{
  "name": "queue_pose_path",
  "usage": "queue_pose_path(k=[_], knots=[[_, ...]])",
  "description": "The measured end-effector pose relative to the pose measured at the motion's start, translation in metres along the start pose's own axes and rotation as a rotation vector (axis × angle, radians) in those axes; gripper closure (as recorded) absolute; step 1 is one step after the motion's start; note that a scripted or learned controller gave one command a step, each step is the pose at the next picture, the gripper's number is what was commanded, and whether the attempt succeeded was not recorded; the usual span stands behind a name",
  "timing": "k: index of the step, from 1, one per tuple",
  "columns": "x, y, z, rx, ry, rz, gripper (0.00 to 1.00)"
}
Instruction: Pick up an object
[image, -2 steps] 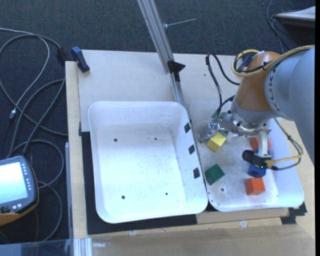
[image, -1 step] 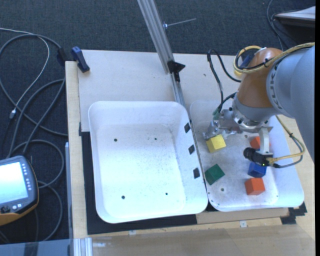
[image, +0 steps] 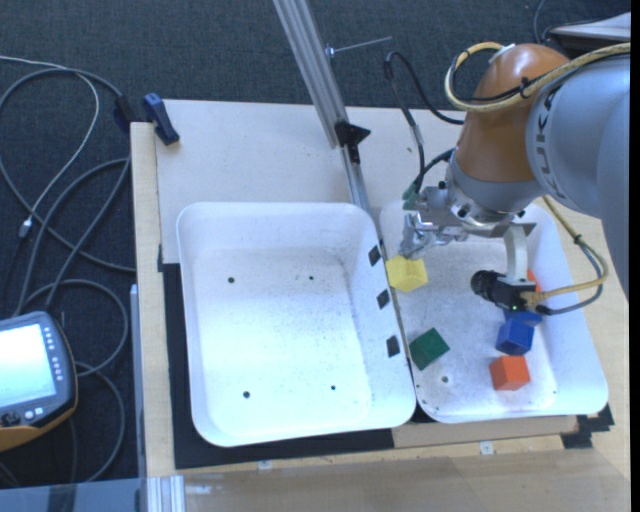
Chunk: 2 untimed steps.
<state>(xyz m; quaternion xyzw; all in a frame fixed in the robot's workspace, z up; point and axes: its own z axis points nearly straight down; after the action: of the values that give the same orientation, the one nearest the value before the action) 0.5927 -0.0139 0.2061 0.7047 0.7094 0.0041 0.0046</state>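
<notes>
The right white bin (image: 585, 385) holds several small blocks. A yellow block (image: 407, 274) lies at its left edge, slightly tilted, close to the wall shared with the left bin. My gripper (image: 414, 248) hangs straight above this yellow block, its tip right at the block's top. A green block (image: 429, 347) lies lower down in the same bin. A blue block (image: 517, 332) and an orange block (image: 510, 372) sit towards the right side. The grey arm with its orange band (image: 505, 100) comes in from the upper right and covers the back of the right bin.
The left white bin (image: 200, 300) stands beside the right one. A slanted metal pole (image: 320, 85) rises behind the bins. A black cable fitting (image: 495, 288) hangs from the wrist over the right bin, with a small orange piece (image: 534, 284) beside it.
</notes>
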Motion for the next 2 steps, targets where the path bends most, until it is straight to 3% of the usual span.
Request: queue_pose_path(k=[1,2], knots=[[-0.003,-0.002,0.006,0.011,0.0,0.006,0.0],[-0.034,-0.01,0.057,-0.001,0.011,-0.003,0.0]])
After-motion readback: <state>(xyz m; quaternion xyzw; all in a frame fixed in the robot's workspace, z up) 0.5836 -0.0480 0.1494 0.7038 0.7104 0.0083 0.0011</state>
